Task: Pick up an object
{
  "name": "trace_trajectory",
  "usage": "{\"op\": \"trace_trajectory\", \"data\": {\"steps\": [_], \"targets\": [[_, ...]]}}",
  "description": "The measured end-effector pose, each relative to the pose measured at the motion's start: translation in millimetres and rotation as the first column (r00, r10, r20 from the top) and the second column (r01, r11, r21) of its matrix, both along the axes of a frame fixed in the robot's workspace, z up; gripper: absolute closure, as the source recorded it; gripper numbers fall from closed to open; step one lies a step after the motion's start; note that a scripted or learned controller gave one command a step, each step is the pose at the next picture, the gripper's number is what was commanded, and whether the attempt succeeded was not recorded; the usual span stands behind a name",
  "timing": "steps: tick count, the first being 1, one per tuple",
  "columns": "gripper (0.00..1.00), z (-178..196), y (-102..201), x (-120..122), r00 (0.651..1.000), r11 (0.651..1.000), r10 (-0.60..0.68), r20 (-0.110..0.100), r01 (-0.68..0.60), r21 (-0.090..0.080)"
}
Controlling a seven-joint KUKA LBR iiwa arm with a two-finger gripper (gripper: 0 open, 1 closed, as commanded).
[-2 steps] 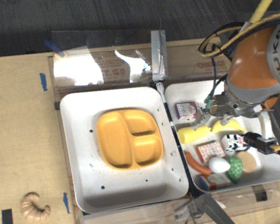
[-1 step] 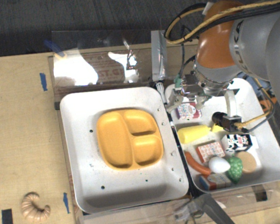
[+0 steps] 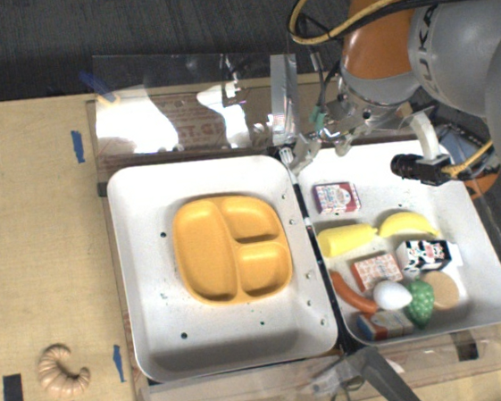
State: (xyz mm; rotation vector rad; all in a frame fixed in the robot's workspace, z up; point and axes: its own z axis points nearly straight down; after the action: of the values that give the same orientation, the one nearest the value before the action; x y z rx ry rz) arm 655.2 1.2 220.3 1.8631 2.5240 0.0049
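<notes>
Camera view: grey arm (image 3: 447, 29) with orange band enters from upper right, wrist bent down over the far edge between the bins; gripper (image 3: 303, 149) state cannot be told. Left bin (image 3: 140, 253) carries a yellow divided tray (image 3: 231, 246). Right bin (image 3: 468, 215) carries small toy foods (image 3: 388, 265). A croissant (image 3: 63, 370) lies on the surface (image 3: 33, 265).

Arm casing (image 3: 447, 33) — partial "KU" lettering, packet (image 3: 336, 197) print (illegible)

A pale wooden bench (image 3: 35, 282) with black markings meets dark ribbed flooring (image 3: 122, 21) beyond.
</notes>
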Motion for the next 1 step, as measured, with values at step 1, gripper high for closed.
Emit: {"op": "trace_trajectory", "data": {"steps": [1], "targets": [[0.00,-37.3,-15.5,-100.2,0.997,0.997,-0.080,-0.008,0.080,-0.001]]}}
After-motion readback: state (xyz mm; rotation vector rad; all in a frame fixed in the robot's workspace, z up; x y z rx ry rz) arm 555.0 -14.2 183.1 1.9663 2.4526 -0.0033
